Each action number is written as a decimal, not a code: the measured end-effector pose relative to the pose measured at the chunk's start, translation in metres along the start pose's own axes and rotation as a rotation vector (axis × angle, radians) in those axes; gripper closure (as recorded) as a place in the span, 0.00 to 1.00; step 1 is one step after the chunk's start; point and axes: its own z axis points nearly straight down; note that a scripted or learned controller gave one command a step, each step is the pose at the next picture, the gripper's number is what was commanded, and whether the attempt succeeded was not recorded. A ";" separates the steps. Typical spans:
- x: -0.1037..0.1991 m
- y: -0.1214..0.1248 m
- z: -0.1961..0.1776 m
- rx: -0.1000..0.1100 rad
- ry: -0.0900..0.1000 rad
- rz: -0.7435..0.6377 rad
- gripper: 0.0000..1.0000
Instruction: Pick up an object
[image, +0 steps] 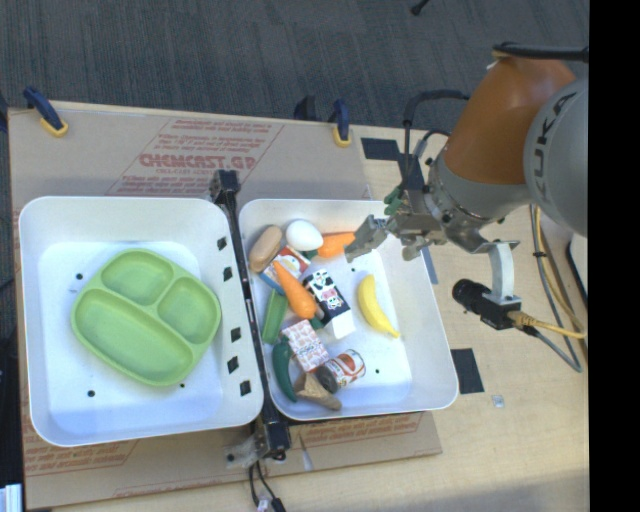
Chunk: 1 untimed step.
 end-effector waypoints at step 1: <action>0.006 -0.050 0.155 0.005 0.001 -0.002 0.00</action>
